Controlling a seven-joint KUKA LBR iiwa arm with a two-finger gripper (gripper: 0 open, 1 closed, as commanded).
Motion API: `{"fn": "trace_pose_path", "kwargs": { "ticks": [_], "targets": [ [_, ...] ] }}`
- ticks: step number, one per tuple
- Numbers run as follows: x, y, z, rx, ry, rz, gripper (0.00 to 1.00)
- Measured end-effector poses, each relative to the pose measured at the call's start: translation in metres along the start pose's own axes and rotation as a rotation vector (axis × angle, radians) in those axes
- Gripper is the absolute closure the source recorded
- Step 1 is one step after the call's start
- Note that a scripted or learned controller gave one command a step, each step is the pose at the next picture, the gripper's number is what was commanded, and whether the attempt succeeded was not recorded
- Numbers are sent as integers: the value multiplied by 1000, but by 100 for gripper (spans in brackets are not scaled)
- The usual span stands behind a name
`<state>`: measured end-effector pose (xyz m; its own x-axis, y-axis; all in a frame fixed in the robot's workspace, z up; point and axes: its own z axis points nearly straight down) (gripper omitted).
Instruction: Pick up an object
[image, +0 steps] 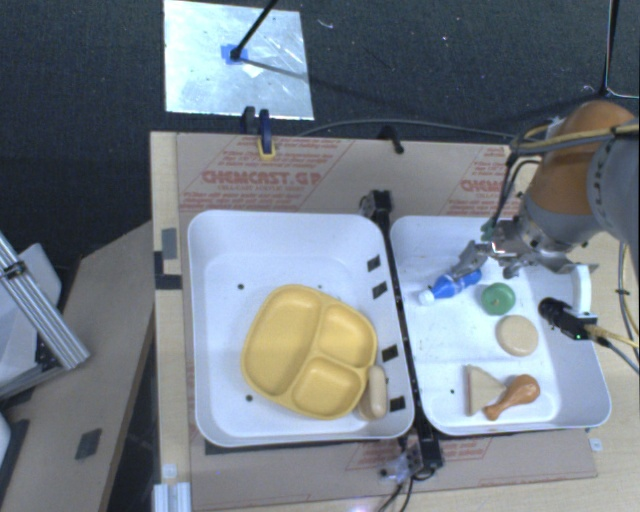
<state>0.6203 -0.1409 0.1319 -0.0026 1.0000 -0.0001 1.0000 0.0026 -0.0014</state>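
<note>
Here, your hand hangs over the upper left part of the right bin, near its far rim and not far from the wall it shares with the left bin. The arm comes in over the right bin's far right corner. You cannot tell from this view whether the hand is released or clenched.

The blue-and-white tube lies slanted just below and to the left of the hand, its white cap pointing toward the shared wall. Whether the hand touches the tube's upper end, you cannot tell. To the tube's left and below it you have bare white floor, the widest free patch in that bin.

Right of the tube sits a green round piece, close beside it. Below that lies a pale beige disc, and near the front rim a tan wedge lies against a brown drumstick.

In the left bin, a yellow divided plate takes up the middle and lower right, with a beige oblong piece touching its lower right edge beside the shared wall. The bin's upper half and left side are bare. Both bins rest on the worktop.
</note>
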Motion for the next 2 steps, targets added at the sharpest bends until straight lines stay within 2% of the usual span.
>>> {"fn": "trace_pose_path", "kwargs": {
  "ticks": [1, 2],
  "targets": [
    [3, 10, 23, -32, 0, -3, 0],
    [1, 9, 14, -27, -1, -3, 100]
  ]
}}
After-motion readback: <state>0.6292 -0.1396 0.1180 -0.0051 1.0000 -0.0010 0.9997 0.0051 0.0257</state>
